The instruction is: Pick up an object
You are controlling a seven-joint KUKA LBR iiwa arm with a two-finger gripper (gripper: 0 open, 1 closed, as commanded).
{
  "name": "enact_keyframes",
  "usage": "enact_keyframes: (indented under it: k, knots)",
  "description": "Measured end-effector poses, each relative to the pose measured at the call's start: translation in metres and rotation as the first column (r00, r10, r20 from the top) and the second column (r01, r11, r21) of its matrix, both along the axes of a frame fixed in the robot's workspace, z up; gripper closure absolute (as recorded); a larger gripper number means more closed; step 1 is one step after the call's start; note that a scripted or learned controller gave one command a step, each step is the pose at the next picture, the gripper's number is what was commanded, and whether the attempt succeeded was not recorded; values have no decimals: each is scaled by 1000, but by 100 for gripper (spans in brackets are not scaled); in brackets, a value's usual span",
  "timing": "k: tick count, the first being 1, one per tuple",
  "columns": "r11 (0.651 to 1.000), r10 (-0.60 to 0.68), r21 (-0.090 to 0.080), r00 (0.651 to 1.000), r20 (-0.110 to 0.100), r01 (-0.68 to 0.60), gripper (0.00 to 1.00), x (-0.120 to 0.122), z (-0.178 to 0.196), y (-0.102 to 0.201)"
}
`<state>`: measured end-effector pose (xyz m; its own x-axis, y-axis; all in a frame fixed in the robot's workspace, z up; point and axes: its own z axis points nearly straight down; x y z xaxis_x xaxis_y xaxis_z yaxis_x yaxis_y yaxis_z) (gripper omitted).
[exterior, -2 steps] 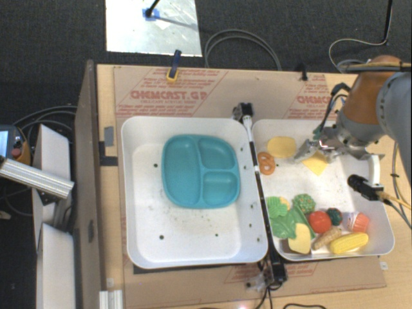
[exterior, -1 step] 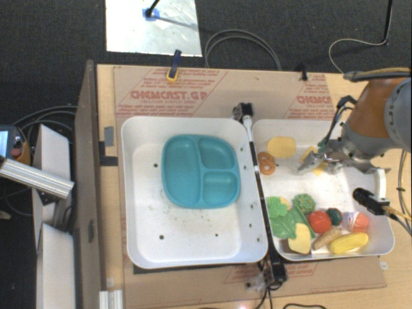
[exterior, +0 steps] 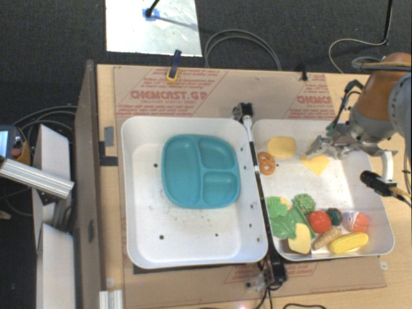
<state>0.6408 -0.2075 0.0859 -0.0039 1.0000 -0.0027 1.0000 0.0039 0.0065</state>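
My gripper (exterior: 320,148) hangs low over the right bin (exterior: 385,221), just above a yellow wedge (exterior: 316,165) near the bin's far side. My fingers stand slightly apart with nothing between them; whether they touch the wedge, I cannot tell. In the left bin (exterior: 145,234) lies a teal divided plate (exterior: 200,171).

Bright, even overhead light, soft shadows, glare on the silver sheet (exterior: 154,18), slight softness throughout.
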Motion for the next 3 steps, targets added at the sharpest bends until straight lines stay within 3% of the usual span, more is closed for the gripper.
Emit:
enact_keyframes:
  k: [1, 2, 3]
  knots:
    - [1000, 5, -4, 1000, -3, -5, 0, -29, -1, 104]
    - [1000, -4, 1, 1000, -1, 4, 0, 2, 0, 71]
    - [1000, 4, 4, 1000, -1, -4, 0, 30, 0, 107]
